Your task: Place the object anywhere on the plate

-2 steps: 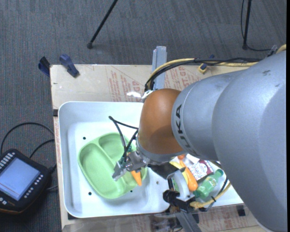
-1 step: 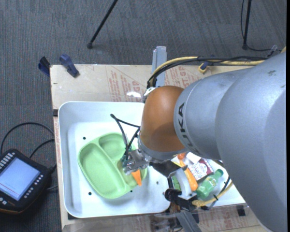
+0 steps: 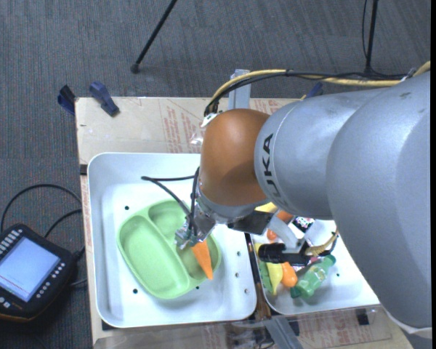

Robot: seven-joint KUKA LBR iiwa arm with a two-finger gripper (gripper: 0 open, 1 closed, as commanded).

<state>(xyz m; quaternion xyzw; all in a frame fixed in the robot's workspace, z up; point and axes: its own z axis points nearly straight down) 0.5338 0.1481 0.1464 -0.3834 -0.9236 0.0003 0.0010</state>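
Hanging over the green plate (image 3: 156,257), the gripper (image 3: 188,235) seemingly pinches an orange carrot (image 3: 203,259) at its thick top, at the plate's three o'clock. It looks light, rigid, smooth plastic.

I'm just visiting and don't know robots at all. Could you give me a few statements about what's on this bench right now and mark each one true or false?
1. The green plate lies in the left bin. True.
2. The plate is one undivided dish. False: a ridge splits it into compartments.
3. An orange carrot sits at the plate's right side, just below the gripper. True.
4. The carrot lies in the right bin. False: it is over the plate in the left bin.
5. The right bin holds several small items, among them a green bottle. True.
6. The arm is painted blue. False: it is grey with an orange band.
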